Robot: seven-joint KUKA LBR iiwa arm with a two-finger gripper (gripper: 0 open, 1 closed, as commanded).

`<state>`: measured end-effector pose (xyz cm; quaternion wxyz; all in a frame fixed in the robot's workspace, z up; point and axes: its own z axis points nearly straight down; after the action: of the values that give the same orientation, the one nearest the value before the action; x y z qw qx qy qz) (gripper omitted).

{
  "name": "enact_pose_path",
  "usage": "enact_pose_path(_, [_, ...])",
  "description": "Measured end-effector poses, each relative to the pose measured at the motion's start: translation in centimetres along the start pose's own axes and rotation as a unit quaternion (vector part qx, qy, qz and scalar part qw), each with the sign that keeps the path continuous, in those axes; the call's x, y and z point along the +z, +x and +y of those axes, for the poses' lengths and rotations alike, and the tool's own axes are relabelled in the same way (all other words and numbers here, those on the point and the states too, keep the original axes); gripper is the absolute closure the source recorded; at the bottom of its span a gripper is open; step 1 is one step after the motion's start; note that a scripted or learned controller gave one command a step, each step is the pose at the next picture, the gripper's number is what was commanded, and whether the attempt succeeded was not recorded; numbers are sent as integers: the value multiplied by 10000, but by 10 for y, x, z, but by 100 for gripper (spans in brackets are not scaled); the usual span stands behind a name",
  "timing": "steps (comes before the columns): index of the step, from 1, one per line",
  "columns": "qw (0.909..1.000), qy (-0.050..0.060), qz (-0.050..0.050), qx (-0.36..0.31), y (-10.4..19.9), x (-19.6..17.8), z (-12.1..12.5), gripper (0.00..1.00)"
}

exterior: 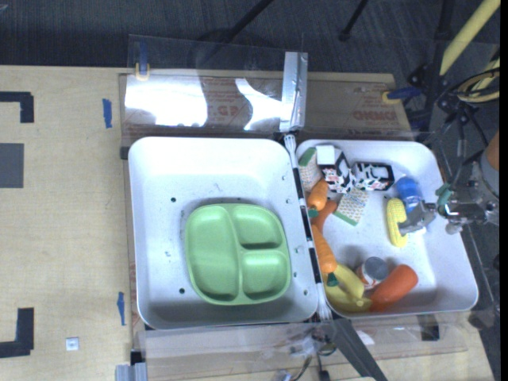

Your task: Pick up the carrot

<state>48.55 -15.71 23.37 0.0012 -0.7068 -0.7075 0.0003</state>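
The carrot [321, 240] is a long orange piece lying along the left wall of the right bin [456, 280], with a shorter orange piece at its upper end. My gripper [432, 211] hangs low over the bin's right side, beside a yellow corn cob [394, 222] and a blue object [407, 189]. It is well to the right of the carrot and not touching it.
A stubby orange-red object [394, 285], a yellow banana [347, 287] and a small can [373, 270] crowd the right bin's front. A black-and-white packet [359, 176] lies at its back. The left bin [151, 213] holds a green divided plate [236, 252].
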Motion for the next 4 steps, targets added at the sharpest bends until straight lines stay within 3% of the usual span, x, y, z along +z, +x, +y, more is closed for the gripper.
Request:
enact_pose_path(1, [9923, 1, 1, -1242, 50, 56, 3, 0])
enact_pose_path(2, [9998, -22, -12, -205, 46, 8, 14, 0])
enact_pose_path(3, [9972, -5, -5, -746, 50, 137, -6, 0])
enact_pose_path(4, [9803, -34, -23, -1976, 58, 146, 30, 0])
